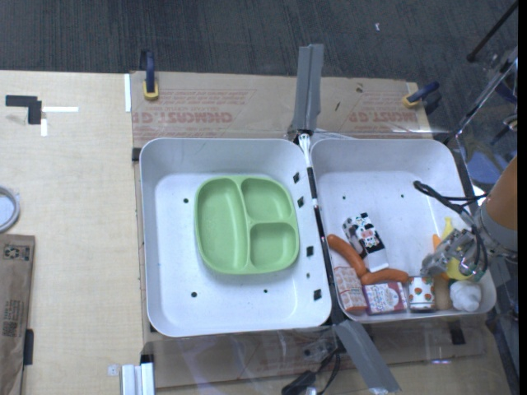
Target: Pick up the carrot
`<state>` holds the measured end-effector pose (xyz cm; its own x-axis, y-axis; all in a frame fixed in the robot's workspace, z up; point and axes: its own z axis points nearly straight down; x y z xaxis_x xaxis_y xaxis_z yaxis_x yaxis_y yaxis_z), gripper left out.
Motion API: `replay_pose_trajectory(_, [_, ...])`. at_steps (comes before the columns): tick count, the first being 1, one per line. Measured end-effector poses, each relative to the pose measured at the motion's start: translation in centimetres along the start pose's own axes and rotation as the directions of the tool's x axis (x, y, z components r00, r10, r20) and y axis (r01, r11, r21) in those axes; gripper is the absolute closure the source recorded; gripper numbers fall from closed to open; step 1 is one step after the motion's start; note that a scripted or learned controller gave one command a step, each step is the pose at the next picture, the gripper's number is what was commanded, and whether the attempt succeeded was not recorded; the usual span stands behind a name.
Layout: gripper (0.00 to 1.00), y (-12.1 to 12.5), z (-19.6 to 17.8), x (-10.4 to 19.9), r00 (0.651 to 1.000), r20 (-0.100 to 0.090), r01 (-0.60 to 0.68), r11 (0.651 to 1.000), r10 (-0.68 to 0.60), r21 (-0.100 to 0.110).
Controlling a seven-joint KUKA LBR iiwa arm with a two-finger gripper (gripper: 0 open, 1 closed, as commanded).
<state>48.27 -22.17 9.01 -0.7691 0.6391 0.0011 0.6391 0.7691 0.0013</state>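
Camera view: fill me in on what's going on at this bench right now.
A grey arm reaches in from the right, and its claw sits low over the right edge of the right bin. The carrot it is meant to pick up lies apart from it, nearer the middle of that bin, next to a black-and-white toy and some small food packets. Nothing shows between the claw's fingers. The left bin holds a green divided plate.

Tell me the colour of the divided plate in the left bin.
The divided plate is light green all over, seen clearly in the camera view, lying in the white left bin.
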Motion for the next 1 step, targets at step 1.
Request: replay_pose_trajectory(1, [1.00,0.12,-0.74,-0.14,1.000,0.000,-0.002,1.000,0.002,-0.002])
